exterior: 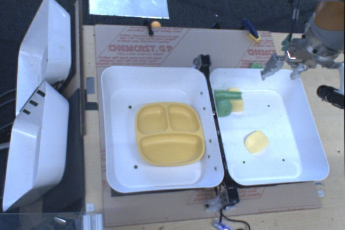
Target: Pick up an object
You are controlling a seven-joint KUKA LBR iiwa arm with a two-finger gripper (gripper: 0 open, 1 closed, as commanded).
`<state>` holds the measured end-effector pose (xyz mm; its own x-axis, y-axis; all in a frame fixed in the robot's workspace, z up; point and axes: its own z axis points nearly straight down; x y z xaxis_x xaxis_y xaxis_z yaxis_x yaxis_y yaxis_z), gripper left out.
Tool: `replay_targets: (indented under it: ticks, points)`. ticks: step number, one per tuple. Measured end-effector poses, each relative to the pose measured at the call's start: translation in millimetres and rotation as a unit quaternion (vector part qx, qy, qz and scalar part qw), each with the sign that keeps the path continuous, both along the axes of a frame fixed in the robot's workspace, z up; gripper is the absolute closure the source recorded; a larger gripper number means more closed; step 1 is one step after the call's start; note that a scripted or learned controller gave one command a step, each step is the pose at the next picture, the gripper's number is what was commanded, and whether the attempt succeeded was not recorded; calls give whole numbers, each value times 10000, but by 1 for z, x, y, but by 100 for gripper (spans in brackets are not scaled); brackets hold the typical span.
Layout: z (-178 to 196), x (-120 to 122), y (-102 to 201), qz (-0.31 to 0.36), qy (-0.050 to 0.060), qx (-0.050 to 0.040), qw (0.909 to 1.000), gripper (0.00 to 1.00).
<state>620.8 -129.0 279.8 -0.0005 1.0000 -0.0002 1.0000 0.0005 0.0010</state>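
In the right bin [302, 116] lie a round pale yellow piece [256, 141] near the middle and a green object [226, 102] with a small yellow block [235, 99] at the bin's left wall. My gripper [283, 68] hangs above the bin's far right corner, well apart from these things. Its two fingers are spread apart with nothing between them. The orange band [329, 13] of the arm sits above it at the right edge.
The left bin [116, 116] holds a yellow divided tray [170, 133]. Black clamps [203, 63] join the bins at the middle. Two white bins [40, 99] are stacked off to the left. A blue-yellow clip [251, 30] lies on the cardboard behind.
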Motion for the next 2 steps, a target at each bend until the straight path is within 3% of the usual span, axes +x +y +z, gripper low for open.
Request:
replay_targets:
  ticks: [2]
  points:
    - [-111, -15, -7, -3, 23, 4, 10000, 0]
